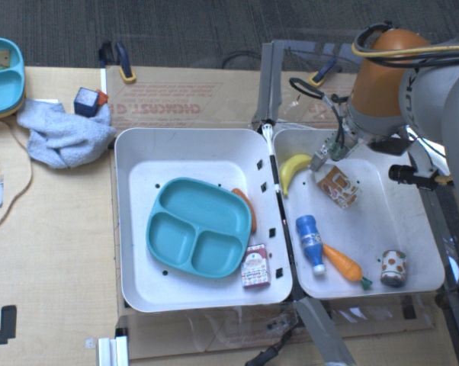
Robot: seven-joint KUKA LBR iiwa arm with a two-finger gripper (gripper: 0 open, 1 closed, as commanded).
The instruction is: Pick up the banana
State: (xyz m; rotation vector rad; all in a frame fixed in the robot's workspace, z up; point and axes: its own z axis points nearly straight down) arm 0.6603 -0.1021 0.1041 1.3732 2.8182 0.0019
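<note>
Yellow banana (292, 171) lying in right bin (420, 227), far-left corner, against the wall. Fingers (326, 155) just beside its right end; whether open or closed, cannot tell.

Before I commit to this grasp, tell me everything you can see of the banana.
The banana is yellow, smooth-skinned and whole, a short curved fruit lying on its side on the floor of the right bin, in the far left corner close against the wall shared with the other bin. One end points toward the gripper, which sits just beside that end; contact cannot be judged. Nothing else touches it that I can see.
</note>
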